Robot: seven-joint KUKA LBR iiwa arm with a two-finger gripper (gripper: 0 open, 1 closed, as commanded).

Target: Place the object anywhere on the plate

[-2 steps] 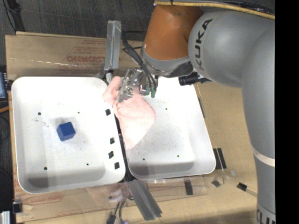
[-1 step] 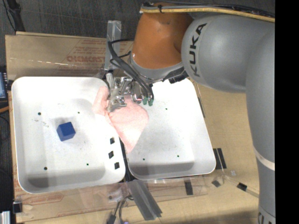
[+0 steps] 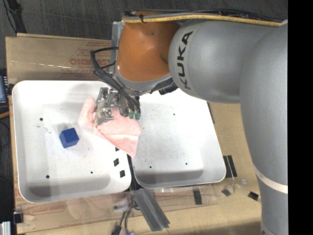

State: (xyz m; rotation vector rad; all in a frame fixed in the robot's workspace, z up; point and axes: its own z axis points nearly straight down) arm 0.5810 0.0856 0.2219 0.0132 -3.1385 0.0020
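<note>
cardboard covers the surface (image 3: 39,53) under two shallow white plastic bins. the metal pincer (image 3: 105,112) sits over the left bin's (image 3: 29,97) right rim, clamped on a crumpled pink cloth (image 3: 122,131) that drapes across the rim toward the right bin (image 3: 186,146). a small blue cube (image 3: 69,137) lies in the left bin, near the cloth.

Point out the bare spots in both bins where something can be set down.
Right bin: floor bare from the pink cloth to its far wall. Left bin: bare along the front, below the blue cube. Crowded around the gripper, over the cloth on the shared rim.
</note>
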